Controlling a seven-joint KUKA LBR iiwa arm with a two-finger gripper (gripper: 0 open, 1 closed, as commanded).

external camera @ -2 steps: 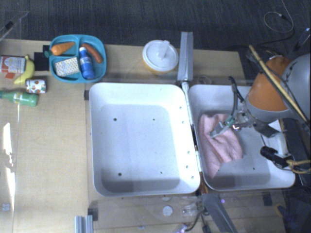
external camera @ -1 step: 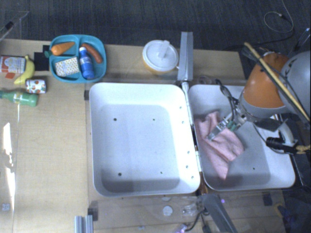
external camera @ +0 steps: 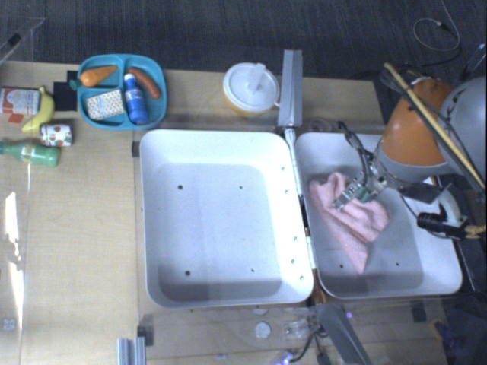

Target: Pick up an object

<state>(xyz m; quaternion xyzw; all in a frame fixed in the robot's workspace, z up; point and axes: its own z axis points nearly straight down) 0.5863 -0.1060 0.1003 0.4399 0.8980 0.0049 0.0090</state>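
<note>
Cloth (external camera: 351, 217), pink and limp, lay bunched directly beneath the gripper (external camera: 358, 194); light, soft, best pinched at a raised fold. Jaw state: cannot tell.

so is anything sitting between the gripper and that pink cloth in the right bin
Nothing visible does. The two-finger gripper is down in the shallow white right bin, right at the upper edge of the crumpled pink cloth. No other object lies between them.

Arm (external camera: 415, 131) reaches leftward, end effector (external camera: 358, 194) angled down.
</note>
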